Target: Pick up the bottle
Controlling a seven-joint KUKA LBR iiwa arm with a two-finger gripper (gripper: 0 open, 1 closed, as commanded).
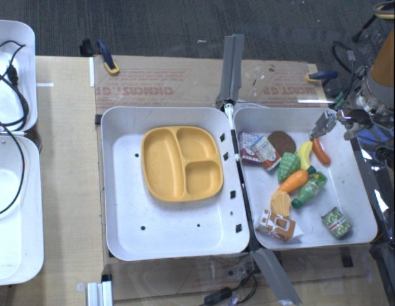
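Nearest the camera, at the right bin's (369, 190) front edge: a torn snack box (278, 225) w/ a waffle-like piece (281, 203) on top, and a small green packet (335, 222) toward the front-right corner. The bottle (308, 192), green, lies on its side mid-bin, just right of the carrot (293, 180), touching or nearly touching it; grapes (288, 166), banana (304, 154), a brown round cookie (282, 141) and a red-white pouch (259, 150) crowd behind. The left bin (120, 190) carries a yellow divided plate (182, 163). The gripper (324, 125) sits near the right bin's back-right corner, by the red sausage (320, 151), well short of the bottle; it's small and dim here, so prob. slightly parted but can't tell for sure. The arm leans in from the bench's right edge, wrist angled down-left. To do this well: shift toward the bin's middle, line up across the bottle's narrow width, not its length, come down on the side away from the carrot, and close at mid-body so it doesn't roll out.
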